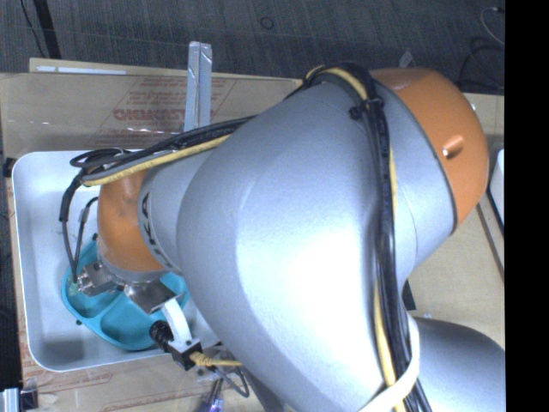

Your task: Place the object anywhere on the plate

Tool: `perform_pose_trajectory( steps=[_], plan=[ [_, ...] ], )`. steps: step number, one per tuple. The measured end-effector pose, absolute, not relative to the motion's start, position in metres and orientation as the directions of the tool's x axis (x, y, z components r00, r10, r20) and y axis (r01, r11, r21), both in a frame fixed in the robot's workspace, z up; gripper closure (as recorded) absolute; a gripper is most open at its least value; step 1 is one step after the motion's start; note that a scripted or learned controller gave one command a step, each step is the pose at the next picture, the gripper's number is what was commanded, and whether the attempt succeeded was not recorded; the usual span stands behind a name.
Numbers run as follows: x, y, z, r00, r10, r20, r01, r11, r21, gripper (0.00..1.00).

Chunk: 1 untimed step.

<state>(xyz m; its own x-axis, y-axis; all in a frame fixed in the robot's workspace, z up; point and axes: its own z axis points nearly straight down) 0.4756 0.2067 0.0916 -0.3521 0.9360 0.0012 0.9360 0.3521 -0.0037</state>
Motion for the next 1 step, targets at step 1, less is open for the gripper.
perform_pose_trajectory(
  steps=[1],
  plan=[
    [0.476, 0.2123, 0.2478, -0.355, 0.935, 0.001, 0.935, 0.355, -0.001, 1.0]
  ],
)
